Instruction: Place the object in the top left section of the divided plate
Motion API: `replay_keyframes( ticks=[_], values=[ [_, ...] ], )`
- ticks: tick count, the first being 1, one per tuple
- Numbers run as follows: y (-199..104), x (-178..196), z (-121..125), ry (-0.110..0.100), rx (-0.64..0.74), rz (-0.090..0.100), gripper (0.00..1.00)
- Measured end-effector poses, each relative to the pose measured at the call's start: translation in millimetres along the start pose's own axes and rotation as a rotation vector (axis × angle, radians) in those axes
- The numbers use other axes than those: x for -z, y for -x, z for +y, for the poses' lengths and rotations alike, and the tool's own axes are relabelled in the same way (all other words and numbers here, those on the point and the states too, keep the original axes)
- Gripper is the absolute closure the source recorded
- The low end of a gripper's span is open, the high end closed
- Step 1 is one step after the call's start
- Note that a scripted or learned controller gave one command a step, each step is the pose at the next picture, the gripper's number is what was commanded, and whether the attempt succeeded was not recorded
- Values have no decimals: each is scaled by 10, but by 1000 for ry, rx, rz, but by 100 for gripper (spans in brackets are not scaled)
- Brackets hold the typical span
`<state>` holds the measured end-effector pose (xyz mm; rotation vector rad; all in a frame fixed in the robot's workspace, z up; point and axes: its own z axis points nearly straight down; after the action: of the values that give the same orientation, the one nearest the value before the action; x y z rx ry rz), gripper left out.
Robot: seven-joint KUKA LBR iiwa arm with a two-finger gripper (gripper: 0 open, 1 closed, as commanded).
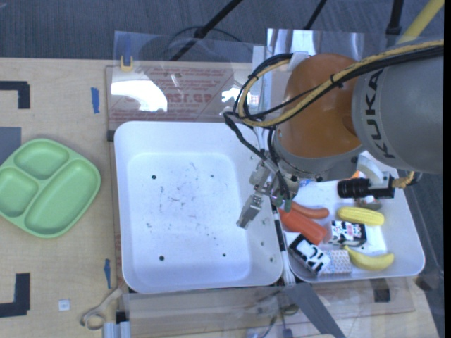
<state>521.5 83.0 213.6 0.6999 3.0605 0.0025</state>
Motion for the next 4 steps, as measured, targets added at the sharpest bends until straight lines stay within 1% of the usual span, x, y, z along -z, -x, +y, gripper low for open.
replay_keyframes(
  ticks=[1,2,3,4],
  values=[
    [86,-718,233,-2,39,3,0],
    [454,-951,495,-2,-378,0,0],
    [1087,-301,-99,-2,-442,0,0],
    [1091,-218,-71,-2,-438,-2,100]
  ],
)
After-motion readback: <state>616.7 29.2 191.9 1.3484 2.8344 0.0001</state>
